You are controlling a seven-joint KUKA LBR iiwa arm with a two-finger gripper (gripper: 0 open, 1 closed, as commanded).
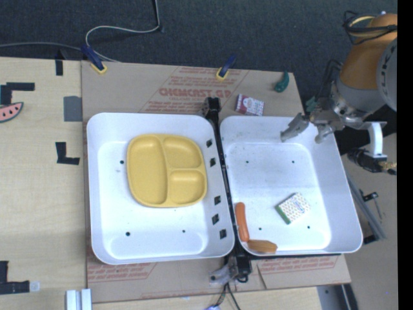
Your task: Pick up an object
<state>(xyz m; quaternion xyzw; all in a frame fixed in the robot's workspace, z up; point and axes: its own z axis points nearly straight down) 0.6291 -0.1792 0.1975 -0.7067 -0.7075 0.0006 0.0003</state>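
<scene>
The right bin (pixel 293 141) holds a small white and green box (pixel 293 207) toward its near right, an orange carrot-like stick (pixel 241 220) along its left wall, and an orange lump (pixel 261 245) at the near edge. In the left bin (pixel 106 173) lies a yellow divided plate (pixel 166 170). My gripper (pixel 304 128) hangs over the far right corner of the right bin, well away from the box. Its two fingers are spread apart with nothing between them.
A small red and white packet (pixel 249 104) lies on the cardboard beyond the right bin. A green object (pixel 282 81) sits near the cardboard's far right corner. Yellow clamps (pixel 226 71) hold the far edge. Black clips (pixel 211 107) join the bins.
</scene>
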